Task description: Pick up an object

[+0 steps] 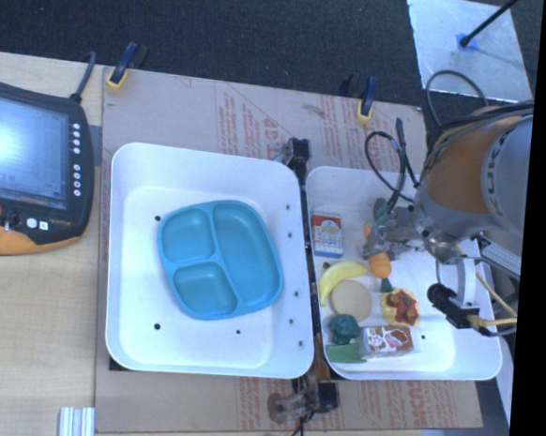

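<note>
The right bin (450,363) holds several small items: a red and white box (327,234), a yellow banana (342,276), a round tan piece (350,299), a dark green item (343,328), a printed packet (387,341), a red and yellow toy food piece (400,307) and a small orange piece (379,264). My gripper (383,232) hangs low over the upper middle of this bin, just above the orange piece and right of the box. The wrist hides what lies directly beneath it.
The left bin (132,333) carries a blue divided plate (219,258). A tablet controller (27,170) lies at the bench's left edge. Cables and a black fitting (449,306) trail over the right bin's right side. Clamps hold the bins' board at the back.
</note>
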You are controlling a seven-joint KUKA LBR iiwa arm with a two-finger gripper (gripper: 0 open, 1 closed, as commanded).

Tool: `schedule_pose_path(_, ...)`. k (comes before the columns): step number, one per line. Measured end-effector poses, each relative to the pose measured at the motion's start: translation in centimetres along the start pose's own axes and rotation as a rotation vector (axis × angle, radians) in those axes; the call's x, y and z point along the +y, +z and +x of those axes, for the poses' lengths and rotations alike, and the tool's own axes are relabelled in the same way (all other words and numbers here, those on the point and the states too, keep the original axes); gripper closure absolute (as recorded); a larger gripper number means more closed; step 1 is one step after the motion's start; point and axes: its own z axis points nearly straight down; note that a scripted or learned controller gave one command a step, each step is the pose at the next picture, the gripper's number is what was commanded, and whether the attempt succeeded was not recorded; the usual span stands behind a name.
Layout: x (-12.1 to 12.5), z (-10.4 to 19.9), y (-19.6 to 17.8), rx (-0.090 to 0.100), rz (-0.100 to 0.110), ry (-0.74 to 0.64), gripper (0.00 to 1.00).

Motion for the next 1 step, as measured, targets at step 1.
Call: schedule_pose_path(1, -3.87, 8.75, -9.06, 0.001, -0.005, -0.004, 1.00)
